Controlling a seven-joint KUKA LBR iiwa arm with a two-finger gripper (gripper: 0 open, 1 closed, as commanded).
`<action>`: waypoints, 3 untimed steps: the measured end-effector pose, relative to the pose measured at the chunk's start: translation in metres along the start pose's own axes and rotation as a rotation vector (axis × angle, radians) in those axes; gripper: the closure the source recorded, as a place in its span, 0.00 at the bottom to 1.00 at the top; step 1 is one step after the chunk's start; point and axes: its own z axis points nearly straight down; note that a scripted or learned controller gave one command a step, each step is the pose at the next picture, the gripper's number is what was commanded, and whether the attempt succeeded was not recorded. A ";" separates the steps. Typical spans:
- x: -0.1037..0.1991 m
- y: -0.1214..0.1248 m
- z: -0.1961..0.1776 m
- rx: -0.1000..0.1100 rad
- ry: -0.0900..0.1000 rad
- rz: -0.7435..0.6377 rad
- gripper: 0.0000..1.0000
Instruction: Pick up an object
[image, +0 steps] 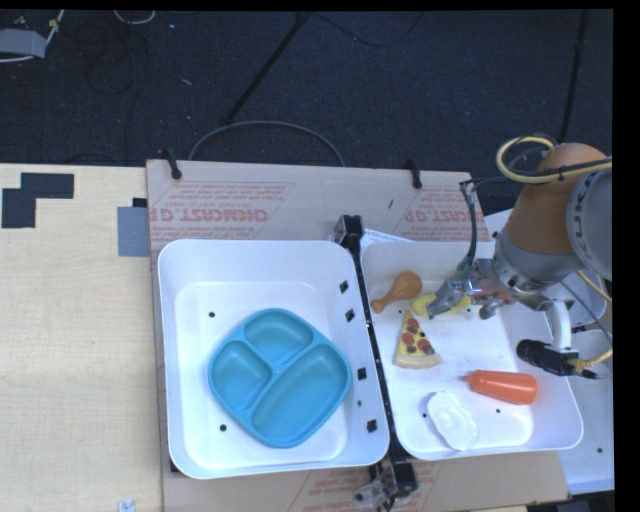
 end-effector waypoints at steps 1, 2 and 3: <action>-0.001 0.001 -0.013 -0.004 -0.001 0.001 1.00; 0.005 0.002 -0.058 -0.010 -0.002 -0.001 1.00; -0.003 0.006 -0.104 -0.010 -0.003 -0.002 1.00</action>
